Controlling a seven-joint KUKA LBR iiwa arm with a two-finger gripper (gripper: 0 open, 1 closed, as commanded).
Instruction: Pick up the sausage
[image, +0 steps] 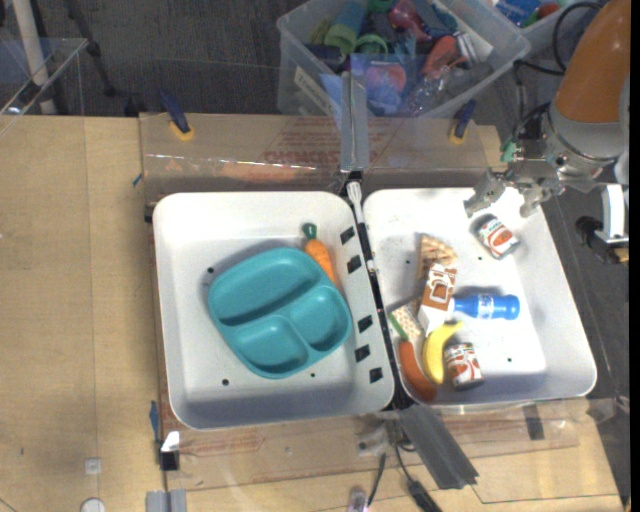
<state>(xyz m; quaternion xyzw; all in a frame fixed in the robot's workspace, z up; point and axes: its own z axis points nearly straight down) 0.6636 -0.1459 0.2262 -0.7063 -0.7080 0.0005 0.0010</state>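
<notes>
Approach step — nothing gripped yet

The sausage (413, 372) lies at the right bin's (570, 375) front-left corner, touching the banana (439, 352); the gripper (508, 200), jaws spread and holding nothing, hovers over the far edge near a can (495, 236) — it likely needs to travel forward and left, then descend

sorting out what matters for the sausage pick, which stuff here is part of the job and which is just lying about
For the job:
sausage
gripper
right bin

Lying about:
banana
two cans
blue bottle
carton
carrot
teal tray
</notes>
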